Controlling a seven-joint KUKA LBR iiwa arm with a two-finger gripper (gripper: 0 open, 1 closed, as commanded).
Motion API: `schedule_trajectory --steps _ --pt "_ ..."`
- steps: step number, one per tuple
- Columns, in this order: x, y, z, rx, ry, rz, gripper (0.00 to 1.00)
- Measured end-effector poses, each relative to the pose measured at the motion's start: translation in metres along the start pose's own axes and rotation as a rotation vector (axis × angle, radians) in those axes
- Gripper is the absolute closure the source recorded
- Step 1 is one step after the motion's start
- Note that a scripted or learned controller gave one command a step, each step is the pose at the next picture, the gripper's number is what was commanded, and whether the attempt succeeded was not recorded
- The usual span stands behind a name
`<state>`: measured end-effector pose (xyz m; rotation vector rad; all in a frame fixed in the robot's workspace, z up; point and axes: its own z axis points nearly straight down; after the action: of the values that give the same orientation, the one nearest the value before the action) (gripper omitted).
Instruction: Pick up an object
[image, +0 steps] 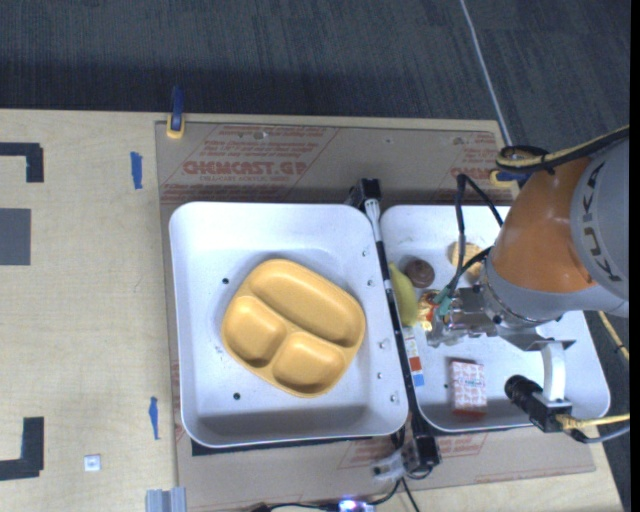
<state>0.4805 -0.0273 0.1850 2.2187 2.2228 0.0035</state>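
– Yellow, that's what hits your eye first: a glossy yellow tray (292, 325) with three rounded compartments, lying tilted in the left bin (195, 300) and taking up most of its floor.

– And over on your right?

– The right bin (590, 385) is where your arm (545, 245) sits, grey with its orange band, reaching in from the right and covering the middle of that bin. The gripper (452, 318) hangs low at the bin's left-centre, pointing at the clutter along the divider.

– Wide or narrow?

– You won't get that from me; the wrist and cables hide it, so I cannot tell its state, and I see nothing held.

– What's within reach, then?

– A yellow-green fruit shape (402, 290), long and slightly curved, lies along the bin's left wall. Just far of it sits a brown disc (418, 271), round, flat and dull. Right at the gripper's left edge there's a small colourful jumble (434, 306), red and orange bits, too small to make out. Near of the gripper, apart from it, lies a small box (466, 385), white with a reddish speckled print, squared to the bin's near wall.

– Anything else?

– A narrow strip (415, 366) in red, white and blue rests against the divider, left of that box. Both bins stand on a brown cardboard sheet (300, 160) on the pale bench (80, 330).
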Motion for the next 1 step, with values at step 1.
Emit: schedule_trajectory --steps 1 --pt "-0.0004 -0.0001 0.0000 0.000 -0.001 0.000 0.00"
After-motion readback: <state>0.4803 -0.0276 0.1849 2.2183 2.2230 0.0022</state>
